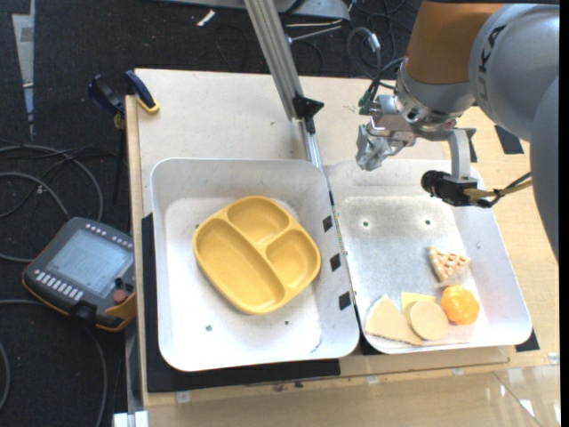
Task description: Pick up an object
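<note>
Hovering: gripper (372,157) above the far left corner of the right bin (391,216); fingers unclear, cannot tell.
Left bin (178,238): yellow divided tray (256,253).
Right bin, near right: waffle wedge (448,262), orange ball (460,305), round beige disc (428,320), pale slice (386,320).

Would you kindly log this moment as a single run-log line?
gripper: above right bin's far edge, holding nothing visible | right bin: pizza-slice toy, orange, pale flat pieces | left bin: yellow divided plate

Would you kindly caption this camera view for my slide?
Gripper above the right bin's far edge; yellow divided plate in the left bin.
</note>
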### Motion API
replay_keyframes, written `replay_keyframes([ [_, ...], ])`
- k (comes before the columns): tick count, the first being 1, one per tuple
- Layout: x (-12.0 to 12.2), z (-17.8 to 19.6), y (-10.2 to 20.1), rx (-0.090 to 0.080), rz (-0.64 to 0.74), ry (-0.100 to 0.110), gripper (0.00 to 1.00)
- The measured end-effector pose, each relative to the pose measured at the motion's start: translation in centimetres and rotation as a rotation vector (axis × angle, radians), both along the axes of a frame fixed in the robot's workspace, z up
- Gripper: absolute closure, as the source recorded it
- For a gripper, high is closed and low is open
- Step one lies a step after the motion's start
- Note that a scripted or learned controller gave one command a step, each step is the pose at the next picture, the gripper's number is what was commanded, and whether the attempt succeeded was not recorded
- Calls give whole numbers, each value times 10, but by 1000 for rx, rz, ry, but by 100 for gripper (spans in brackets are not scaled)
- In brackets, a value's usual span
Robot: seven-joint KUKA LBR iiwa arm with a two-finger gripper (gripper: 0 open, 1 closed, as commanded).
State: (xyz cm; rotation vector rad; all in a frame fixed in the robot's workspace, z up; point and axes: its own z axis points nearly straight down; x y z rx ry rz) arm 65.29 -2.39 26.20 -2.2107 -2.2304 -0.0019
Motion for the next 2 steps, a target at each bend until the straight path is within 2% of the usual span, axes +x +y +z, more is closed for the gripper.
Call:
replay_keyframes([
  [1, -2, -17, 61, 0, 0, 2, 100],
  [2, -4, -21, 105, 0, -1, 1, 100],
])
